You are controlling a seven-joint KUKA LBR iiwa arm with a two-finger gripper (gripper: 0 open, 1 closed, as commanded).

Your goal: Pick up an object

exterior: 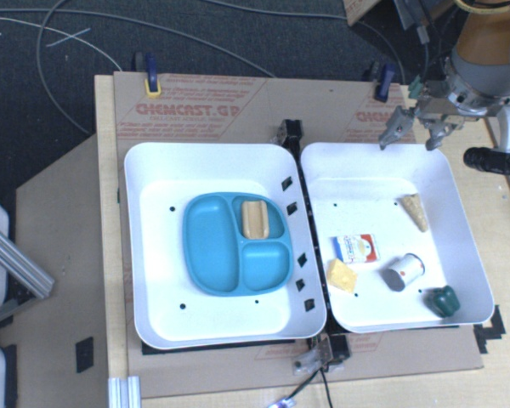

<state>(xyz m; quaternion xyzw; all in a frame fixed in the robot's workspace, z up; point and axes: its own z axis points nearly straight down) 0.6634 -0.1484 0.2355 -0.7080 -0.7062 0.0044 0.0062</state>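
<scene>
My gripper [413, 133] hangs open over the far rim of the right bin [459, 185], with nothing between its spread fingers. Inside that bin lie a tan wedge [415, 212], a small red, white and blue box [355, 249], a yellow piece [342, 275], a grey and white can [403, 272] on its side and a dark green object [443, 301]. All of these lie nearer the camera than the gripper, and none touches it.
The left bin [153, 228] holds a blue divided plate [212, 245] with a tan bread-like piece [255, 219] in its upper right compartment. A row of black clips [294, 219] runs between the bins. Blue clamps [153, 79] hold the cardboard base.
</scene>
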